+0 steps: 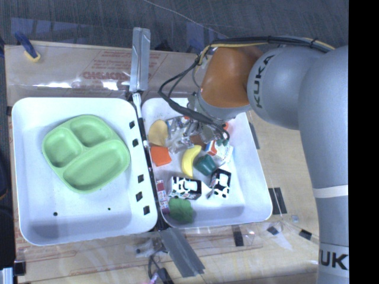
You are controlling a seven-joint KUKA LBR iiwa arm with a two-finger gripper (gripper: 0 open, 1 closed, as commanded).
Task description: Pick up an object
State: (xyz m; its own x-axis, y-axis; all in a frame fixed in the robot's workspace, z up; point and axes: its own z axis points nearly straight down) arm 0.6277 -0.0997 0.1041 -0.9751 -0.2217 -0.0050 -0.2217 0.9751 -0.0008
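Camera view is looking down at a slant on the bench, and the arm (296, 70) is reaching in over the right bin (251, 188), with its orange band sitting right above the pile. The gripper (198, 132) is hovering low in that bin's middle, but I can't tell its state since the wrist is blocking it. Nothing is visibly held. The candidates are all crowding the right bin: a yellow banana-like piece (190, 160) just beside a teal block (206, 165), an orange block (160, 156) nearer the divider, a tan round thing (157, 132) above it, and a green lump (180, 209) at the near edge. My guess is it's going for the cluttered centre. The left bin (35, 218) is holding a green divided plate (86, 152). Bench top (77, 64) is looking like clear-covered cardboard, dark carpet (71, 2) behind.
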